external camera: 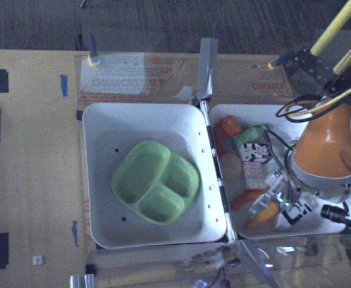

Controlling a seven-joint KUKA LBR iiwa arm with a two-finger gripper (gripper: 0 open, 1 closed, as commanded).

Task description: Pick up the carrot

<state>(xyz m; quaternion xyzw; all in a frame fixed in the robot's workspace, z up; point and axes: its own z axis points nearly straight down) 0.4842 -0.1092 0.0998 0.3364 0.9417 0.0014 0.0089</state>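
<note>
My arm comes in over the right bin, and my tool sits low in that bin's near half, right at the carrot. The carrot lies orange and slanted near the bin's near wall, just beside a red piece that sits on its divider side. My tool touches or nearly touches the carrot's upper end, but whether it is wide, narrow or gripping the carrot, I cannot tell; clear plastic and wiring blur that spot. Farther back in the same bin are a red item, a green packet, a small printed carton and a pale round thing. The left bin, touching the right bin along the divider, holds a green sectioned plate. Both bins rest on the wooden bench.
</note>
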